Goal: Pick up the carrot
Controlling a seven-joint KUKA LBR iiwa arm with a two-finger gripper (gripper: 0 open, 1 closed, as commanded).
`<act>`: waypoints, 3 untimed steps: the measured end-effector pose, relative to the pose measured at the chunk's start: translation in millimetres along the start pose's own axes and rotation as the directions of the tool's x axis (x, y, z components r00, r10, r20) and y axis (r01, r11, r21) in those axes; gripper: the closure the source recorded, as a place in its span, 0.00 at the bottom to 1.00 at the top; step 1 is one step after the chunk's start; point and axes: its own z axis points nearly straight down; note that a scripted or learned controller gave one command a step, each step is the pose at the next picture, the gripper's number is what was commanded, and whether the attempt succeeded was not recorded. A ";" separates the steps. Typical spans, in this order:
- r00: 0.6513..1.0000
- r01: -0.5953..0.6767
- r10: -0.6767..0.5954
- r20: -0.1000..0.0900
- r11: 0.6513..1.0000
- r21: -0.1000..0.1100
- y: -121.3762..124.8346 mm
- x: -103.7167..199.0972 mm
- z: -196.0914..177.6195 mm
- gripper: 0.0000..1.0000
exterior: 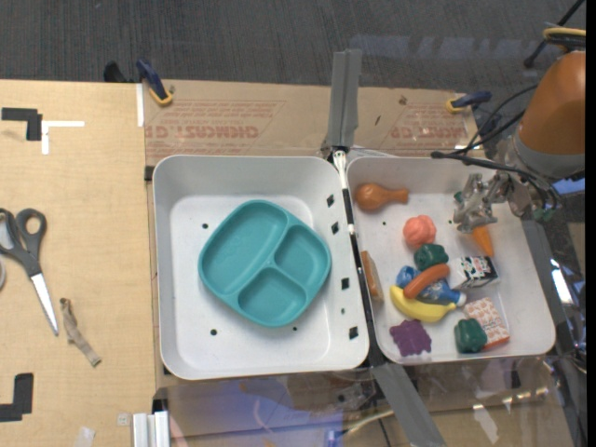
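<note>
Carrot: the carrot (pixel 481 240) lies in the right bin (pixel 533 277), near its right wall, thick end toward the bin's far side.
Gripper: the gripper (pixel 472 210) hangs just above and left of the carrot, fingers pointing down; whether they are parted or closed cannot be told, and nothing shows between them.
Arm: the arm (pixel 557 110) reaches in past the carrot's right and far side, orange band uppermost.
Near the carrot: a small black-and-white carton (pixel 477 269) just in front of it; its print is too small to read.
Left of the carrot: a peach-coloured ball (pixel 419 229).
Writing: the cardboard (pixel 242 124) beyond the bins carries red lettering, upside down and not legible.
Left bin: holds a teal divided plate (pixel 265 263).
</note>
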 end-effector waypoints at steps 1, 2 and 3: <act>1.000 0.017 -0.017 -0.009 1.000 -0.003 2.5 74.3 1.6 1.00; 1.000 0.018 -0.018 -0.008 1.000 -0.003 2.9 74.0 1.5 0.00; 0.998 0.066 -0.066 -0.006 0.998 -0.003 10.6 22.4 11.5 0.00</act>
